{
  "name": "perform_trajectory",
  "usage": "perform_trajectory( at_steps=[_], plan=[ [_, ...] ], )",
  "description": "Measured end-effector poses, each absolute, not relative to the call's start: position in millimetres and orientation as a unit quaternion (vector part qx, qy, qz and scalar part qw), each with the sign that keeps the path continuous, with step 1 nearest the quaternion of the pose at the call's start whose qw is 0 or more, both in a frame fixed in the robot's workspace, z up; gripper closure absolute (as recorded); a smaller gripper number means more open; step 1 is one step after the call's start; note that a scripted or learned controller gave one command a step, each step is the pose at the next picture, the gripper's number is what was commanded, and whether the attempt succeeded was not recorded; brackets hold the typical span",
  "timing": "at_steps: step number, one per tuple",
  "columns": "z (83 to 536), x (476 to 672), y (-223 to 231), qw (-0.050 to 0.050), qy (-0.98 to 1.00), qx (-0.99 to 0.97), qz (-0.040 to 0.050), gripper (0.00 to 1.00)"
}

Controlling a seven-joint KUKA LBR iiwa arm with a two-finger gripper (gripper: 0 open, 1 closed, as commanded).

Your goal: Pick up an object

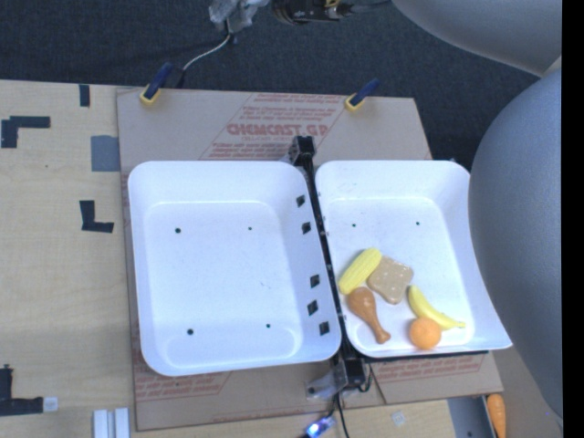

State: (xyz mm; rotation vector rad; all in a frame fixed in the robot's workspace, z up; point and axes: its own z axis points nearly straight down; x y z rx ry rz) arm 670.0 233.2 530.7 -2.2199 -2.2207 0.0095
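Several toy foods lie in the near part of the right bin (392, 190): a yellow corn cob (359, 270), a slice of toast (391, 280), a brown drumstick (369, 311), a banana (432, 309) and an orange (424, 334). My gripper (235, 3) hangs high at the top edge of the camera view, above the dark floor behind the bench and far from both bins. It is blurred, and I see nothing held in it. The grey arm (493, 16) fills the top right corner.
The left bin (219, 245) sits beside the right one on a cardboard sheet (265, 126) held by two blue-and-yellow clamps (157, 82). A black divider with clips (312, 235) runs between the bins. The arm's grey body (538, 208) looms along the right side.
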Motion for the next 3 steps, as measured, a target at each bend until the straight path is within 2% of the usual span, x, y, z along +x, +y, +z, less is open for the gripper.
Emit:
perform_trajectory(
  at_steps=[3],
  plan=[
    [530.7, 670.0, 233.1, 0.001, -0.707, -0.707, 0.0031, 1.00]
  ],
)
